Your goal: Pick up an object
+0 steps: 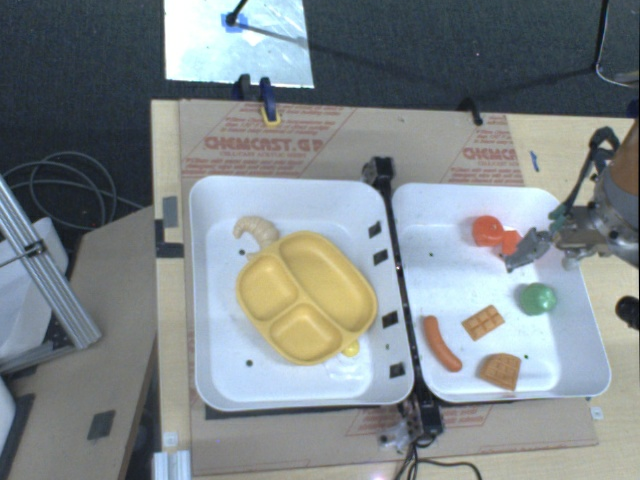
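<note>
Bench, two bins. Right bin [590, 368]: tomato [487, 230], green ball [537, 298], sausage [442, 343]. Gripper [527, 250] near tomato; finger state unclear. Step: approach; next, descend squarely.

bright, even overhead light | glare on foil sheet [238, 30] and white bins [300, 200] | soft short shadows under yellow tray [305, 296] | mild softness overall, gripper [530, 248] slightly blurred | dark floor underexposed

dark carpet [80, 58], shiny foil sheet [238, 28], cables [60, 193] left.
</note>
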